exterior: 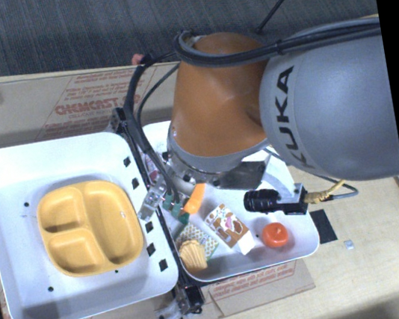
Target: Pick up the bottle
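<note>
The arm's orange band and grey wrist hang over the right bin [305, 247] and hide most of it. A small orange item with a teal end [191, 200], possibly the bottle, lies at the bin's left side, poking out from under the wrist. My gripper [157, 197] shows as metal parts just left of it, over the rim between the two bins. Nothing is visibly held.
The left bin [6, 225] holds a yellow divided plate [88, 226]. In the right bin's front lie a printed carton [230, 228], a tan muffin-like item [193, 254] on a patterned piece, and a red round item [276, 234]. A black cylinder [271, 201] sticks out beside the wrist.
</note>
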